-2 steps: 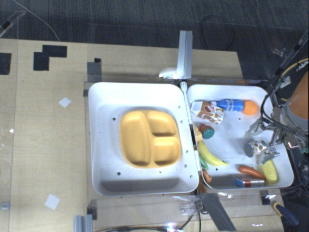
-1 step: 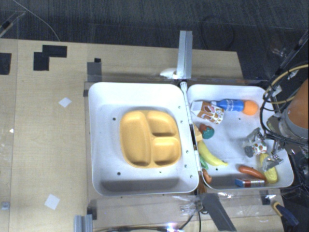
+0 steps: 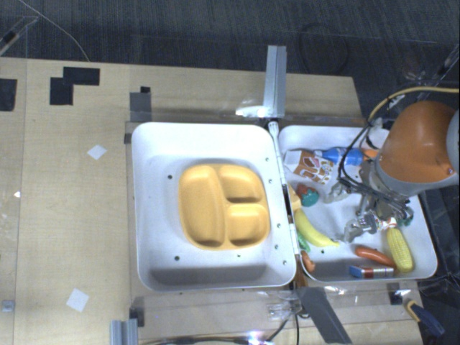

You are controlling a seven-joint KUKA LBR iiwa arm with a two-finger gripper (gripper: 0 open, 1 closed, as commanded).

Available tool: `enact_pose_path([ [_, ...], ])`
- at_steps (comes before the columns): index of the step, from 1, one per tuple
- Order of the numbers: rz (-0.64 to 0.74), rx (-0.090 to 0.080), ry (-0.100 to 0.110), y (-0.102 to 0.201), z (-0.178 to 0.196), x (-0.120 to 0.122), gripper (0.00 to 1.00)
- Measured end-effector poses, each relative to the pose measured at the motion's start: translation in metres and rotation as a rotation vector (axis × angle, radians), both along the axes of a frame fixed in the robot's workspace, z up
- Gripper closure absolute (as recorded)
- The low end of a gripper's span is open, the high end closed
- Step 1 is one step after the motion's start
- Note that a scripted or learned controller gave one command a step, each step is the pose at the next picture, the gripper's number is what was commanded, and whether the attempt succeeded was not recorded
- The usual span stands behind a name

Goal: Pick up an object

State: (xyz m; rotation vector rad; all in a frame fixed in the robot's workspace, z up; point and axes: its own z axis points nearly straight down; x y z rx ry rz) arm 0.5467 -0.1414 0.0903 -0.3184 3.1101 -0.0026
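We see the gripper (image 3: pixel 364 225) low in the right bin (image 3: pixel 428 264), among a banana (image 3: pixel 313 231), corn (image 3: pixel 399 249), and a red piece (image 3: pixel 374 254); we cannot tell how its fingers stand or whether they hold anything. Risk: with items crowded this near, we could catch an edge, nudge the corn aside, and lift nothing.

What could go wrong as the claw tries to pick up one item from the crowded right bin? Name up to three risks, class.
1. Crowding: the claw hangs close to the banana, the corn cob and the orange carrot-like piece, so it may nudge or catch the wrong one.
2. The corn cob lies near the right bin's wall, leaving little room beside it.
3. Cables trail over the bin and could snag.
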Motion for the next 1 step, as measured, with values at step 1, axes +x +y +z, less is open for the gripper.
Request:
enact_pose_path([
  [1,0.005,-0.003,-0.019,0.001,0.0149,0.0055,1.0],
])
